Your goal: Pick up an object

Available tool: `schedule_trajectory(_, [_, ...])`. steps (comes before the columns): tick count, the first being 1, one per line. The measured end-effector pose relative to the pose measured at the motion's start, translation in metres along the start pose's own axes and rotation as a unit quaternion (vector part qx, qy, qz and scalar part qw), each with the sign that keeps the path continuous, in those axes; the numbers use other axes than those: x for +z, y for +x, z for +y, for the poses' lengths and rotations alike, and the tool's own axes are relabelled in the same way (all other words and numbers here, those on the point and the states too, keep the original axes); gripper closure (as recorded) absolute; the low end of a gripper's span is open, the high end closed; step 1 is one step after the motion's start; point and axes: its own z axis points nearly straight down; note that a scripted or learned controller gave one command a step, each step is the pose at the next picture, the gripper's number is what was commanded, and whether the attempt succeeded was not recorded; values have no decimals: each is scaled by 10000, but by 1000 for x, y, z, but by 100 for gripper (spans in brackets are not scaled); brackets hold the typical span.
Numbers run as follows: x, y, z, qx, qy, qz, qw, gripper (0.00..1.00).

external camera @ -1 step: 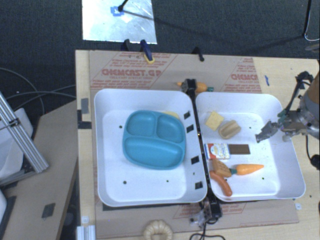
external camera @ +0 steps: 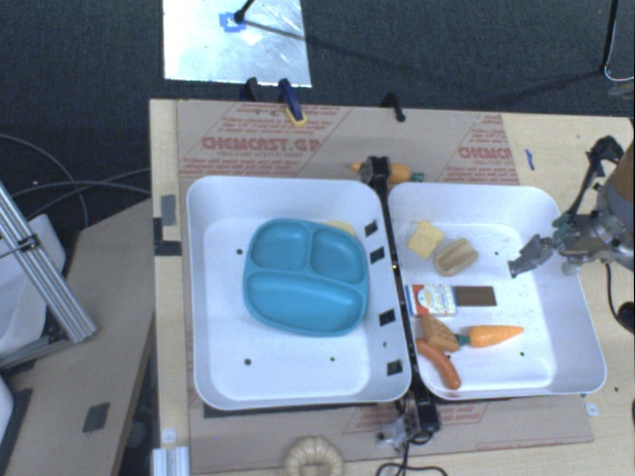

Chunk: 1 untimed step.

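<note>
The right bin (external camera: 571,360) holds several small toy foods: a pale yellow square (external camera: 426,238), a tan bun (external camera: 455,257), a white and red packet (external camera: 432,299), a brown bar (external camera: 474,297), an orange carrot (external camera: 493,335) and a red-orange sausage (external camera: 442,365). My gripper (external camera: 531,256) hangs over the right side of this bin, to the right of the bun and above the carrot. Nothing shows in its grasp. A blue divided plate (external camera: 306,276) lies in the left bin (external camera: 213,365).
A yellow piece (external camera: 342,228) peeks out from behind the plate's far edge. An orange object (external camera: 398,174) lies on the cardboard behind the bins' shared divider. A blue and yellow clamp (external camera: 291,102) sits at the bench's back edge, and a tan ring (external camera: 316,457) lies at the front.
</note>
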Motion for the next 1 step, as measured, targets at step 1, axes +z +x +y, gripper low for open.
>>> schedule_trajectory(1, [57, 3, -9, 9, 23, 9, 10000, 0])
